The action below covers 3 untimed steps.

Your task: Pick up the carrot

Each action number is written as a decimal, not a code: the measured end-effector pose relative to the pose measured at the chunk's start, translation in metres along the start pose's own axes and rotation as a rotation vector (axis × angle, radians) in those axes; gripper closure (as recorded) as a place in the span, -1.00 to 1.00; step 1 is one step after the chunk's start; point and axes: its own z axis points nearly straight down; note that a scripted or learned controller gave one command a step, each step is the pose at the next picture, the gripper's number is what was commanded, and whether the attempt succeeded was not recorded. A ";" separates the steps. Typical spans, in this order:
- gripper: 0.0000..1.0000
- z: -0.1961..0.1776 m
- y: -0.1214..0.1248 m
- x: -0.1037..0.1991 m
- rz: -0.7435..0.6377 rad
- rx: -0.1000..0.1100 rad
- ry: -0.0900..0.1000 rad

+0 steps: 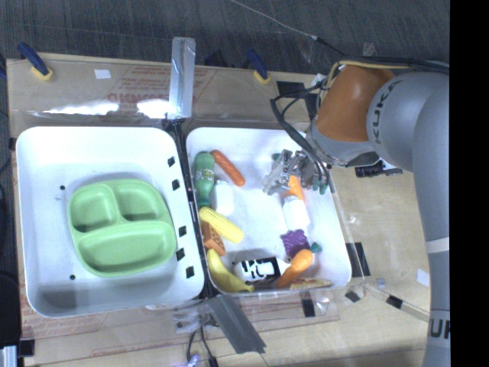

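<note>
Here, the left bin [30, 205] holds a green divided tray [120, 225]. In the right bin [256, 140], along its left wall, lie a green bottle [204, 176], a corn cob [221, 223] and a banana [225, 275]; an orange carrot [228, 168] lies just beside the bottle at the far left. The gripper [293, 176] hangs at the far right, grasping a second small carrot [296, 186] between its fingers
</note>
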 end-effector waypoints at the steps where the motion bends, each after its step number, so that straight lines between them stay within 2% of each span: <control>1: 1.00 -0.068 0.072 0.069 0.270 0.000 0.004; 2: -1.00 -0.067 0.071 0.070 0.271 0.001 0.006; 3: -1.00 -0.104 0.006 0.150 -0.178 0.001 0.004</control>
